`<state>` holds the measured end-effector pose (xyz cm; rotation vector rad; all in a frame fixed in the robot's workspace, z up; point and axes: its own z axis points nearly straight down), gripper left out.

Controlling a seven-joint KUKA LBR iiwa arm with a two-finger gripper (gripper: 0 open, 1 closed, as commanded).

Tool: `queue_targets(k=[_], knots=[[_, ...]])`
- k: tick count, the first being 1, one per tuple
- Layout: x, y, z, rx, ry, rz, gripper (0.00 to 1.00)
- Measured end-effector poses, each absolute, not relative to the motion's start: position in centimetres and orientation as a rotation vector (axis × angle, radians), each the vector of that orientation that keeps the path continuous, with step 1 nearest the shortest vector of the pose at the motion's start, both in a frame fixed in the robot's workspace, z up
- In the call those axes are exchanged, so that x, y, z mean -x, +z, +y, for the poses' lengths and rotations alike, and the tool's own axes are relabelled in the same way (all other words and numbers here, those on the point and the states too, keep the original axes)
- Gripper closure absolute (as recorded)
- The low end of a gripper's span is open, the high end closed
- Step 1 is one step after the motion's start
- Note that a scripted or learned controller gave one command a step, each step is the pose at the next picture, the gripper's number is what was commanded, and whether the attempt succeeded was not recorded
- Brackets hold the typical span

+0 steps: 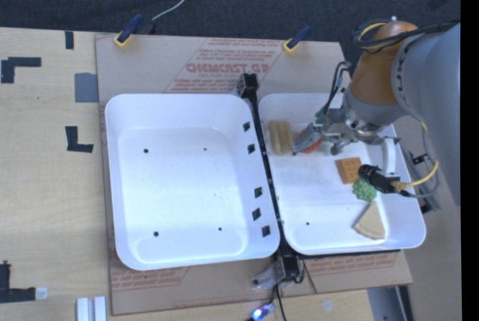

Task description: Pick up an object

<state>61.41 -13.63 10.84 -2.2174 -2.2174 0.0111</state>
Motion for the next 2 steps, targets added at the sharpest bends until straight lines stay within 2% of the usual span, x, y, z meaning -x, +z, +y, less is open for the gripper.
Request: queue_targets(k=[1, 2], knots=[[-64.4, 8.3, -16.2, 2.221, -0.001, -2.223, 0.00], [-64.4, 9.6, -16.1, 2.221, -0.002, -2.226, 1.00]])
